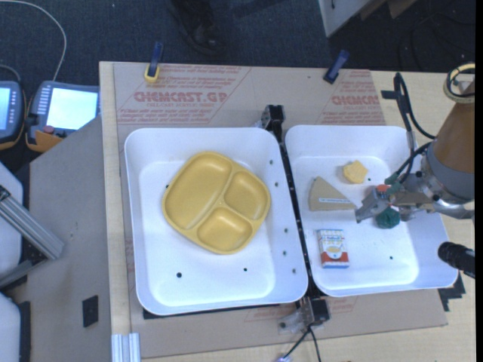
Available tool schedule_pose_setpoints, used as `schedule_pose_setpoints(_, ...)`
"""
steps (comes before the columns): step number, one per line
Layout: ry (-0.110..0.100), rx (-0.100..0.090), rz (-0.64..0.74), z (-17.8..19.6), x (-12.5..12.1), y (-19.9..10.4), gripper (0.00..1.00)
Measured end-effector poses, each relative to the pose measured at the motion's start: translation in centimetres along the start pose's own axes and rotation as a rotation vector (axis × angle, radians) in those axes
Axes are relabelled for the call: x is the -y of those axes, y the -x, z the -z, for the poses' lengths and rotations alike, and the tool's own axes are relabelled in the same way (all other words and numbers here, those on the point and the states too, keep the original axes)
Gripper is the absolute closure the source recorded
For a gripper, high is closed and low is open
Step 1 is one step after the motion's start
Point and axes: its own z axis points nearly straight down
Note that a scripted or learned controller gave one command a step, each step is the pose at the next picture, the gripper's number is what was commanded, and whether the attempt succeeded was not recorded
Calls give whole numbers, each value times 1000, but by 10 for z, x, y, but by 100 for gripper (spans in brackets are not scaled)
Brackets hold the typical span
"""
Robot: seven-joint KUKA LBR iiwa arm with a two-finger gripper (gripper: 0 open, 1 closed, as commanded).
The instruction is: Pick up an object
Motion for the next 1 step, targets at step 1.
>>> schedule_pose_setpoints(1, 14, 2, 4, 6, -3, 0, 0)
